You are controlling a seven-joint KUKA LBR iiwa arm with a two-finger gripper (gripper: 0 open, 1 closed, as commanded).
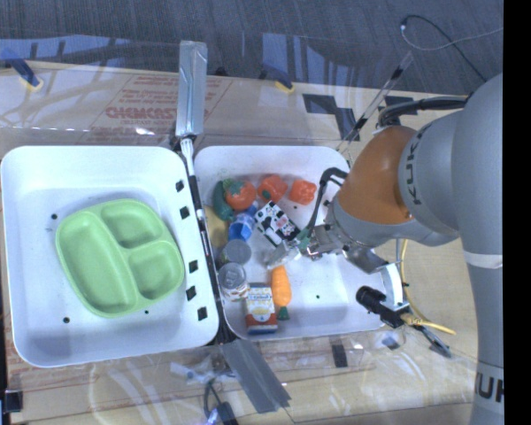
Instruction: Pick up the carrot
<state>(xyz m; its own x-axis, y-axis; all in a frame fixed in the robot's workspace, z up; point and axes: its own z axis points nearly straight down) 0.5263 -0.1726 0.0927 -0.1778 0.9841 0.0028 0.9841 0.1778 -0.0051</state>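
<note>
While the arm reaches in from 3 o'clock | gripper [294, 246] hangs low in the right bin [332, 162], grip state cannot be told | carrot [281, 286] lies free at its 6 o'clock, just beside a small carton [260, 307] | green divided plate [119, 255] sits in the left bin [26, 175]

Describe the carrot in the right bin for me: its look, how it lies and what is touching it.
The carrot is a small, smooth orange piece, plastic-looking, with a darker tip at its near end. It lies flat on the floor of the right bin, long axis running roughly front to back, toward the bin's front. Its left side rests against a small red and white carton. The hand is above and to the right of it, not touching.
</note>
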